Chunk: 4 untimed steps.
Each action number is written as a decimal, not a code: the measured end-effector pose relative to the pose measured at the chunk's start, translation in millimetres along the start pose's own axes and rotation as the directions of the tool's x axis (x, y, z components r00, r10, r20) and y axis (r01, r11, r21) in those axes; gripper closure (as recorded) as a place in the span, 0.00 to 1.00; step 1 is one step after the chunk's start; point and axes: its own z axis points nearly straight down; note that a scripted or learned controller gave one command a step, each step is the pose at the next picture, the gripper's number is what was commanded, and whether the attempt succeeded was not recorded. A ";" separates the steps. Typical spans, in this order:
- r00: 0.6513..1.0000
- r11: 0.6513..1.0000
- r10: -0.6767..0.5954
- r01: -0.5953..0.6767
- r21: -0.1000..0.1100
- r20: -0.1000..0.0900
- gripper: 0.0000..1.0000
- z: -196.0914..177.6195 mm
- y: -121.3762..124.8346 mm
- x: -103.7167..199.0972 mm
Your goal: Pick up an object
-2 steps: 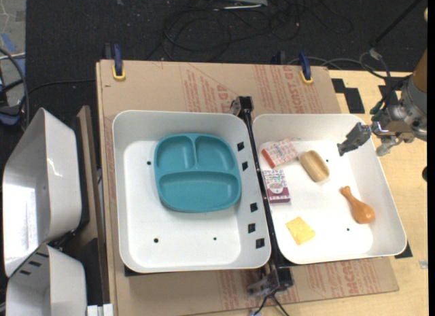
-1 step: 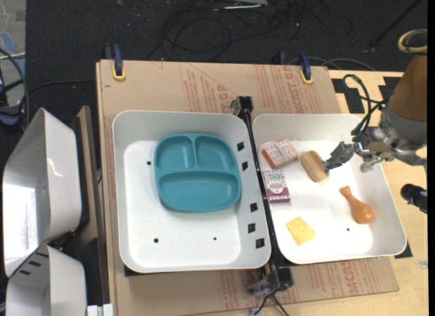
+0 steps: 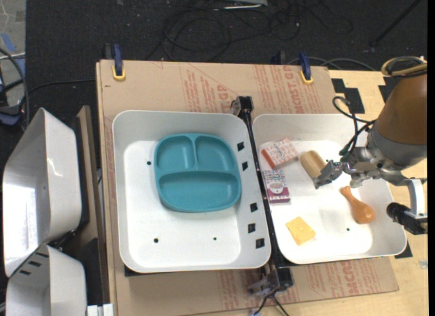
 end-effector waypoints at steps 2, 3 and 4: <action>1.000 1.000 0.000 0.000 -0.008 0.002 1.00 33.0 -5.7 -1.2; 1.000 1.000 -0.004 0.004 -0.011 0.003 1.00 -9.4 -5.5 -1.4; 1.000 1.000 -0.005 0.005 -0.013 0.004 1.00 -62.8 -4.3 -1.6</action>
